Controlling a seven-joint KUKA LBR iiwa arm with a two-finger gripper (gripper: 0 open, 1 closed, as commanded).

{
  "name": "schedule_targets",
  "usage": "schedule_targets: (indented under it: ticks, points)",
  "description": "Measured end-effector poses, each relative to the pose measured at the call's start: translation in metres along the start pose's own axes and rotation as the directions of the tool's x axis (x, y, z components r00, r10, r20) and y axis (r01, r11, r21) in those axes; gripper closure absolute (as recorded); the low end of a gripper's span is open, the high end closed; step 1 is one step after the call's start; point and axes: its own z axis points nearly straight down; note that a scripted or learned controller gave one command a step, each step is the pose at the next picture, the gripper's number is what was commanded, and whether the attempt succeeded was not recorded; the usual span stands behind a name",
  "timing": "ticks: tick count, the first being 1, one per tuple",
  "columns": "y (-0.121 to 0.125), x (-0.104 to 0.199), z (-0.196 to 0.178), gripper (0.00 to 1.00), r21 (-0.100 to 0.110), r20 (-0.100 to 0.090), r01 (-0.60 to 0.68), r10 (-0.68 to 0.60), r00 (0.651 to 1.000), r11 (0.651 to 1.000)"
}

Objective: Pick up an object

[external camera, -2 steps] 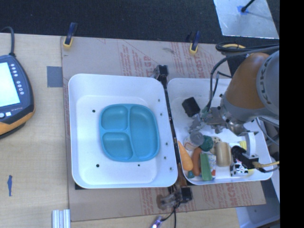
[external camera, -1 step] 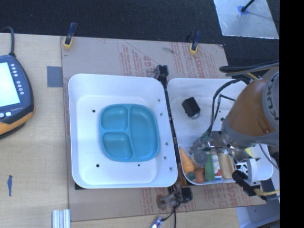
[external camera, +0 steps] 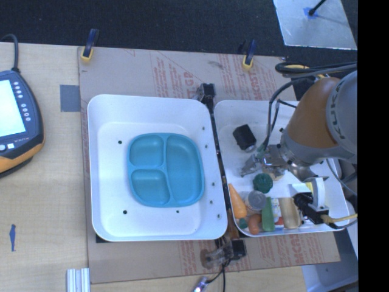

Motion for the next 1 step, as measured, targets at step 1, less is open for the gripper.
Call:
schedule_targets:
  ticks: [1]
  points:
    - [-0.0153,-0.0057,0.0001,0.0,0.0,0.0,0.003,-0.003,1.0,1.0]
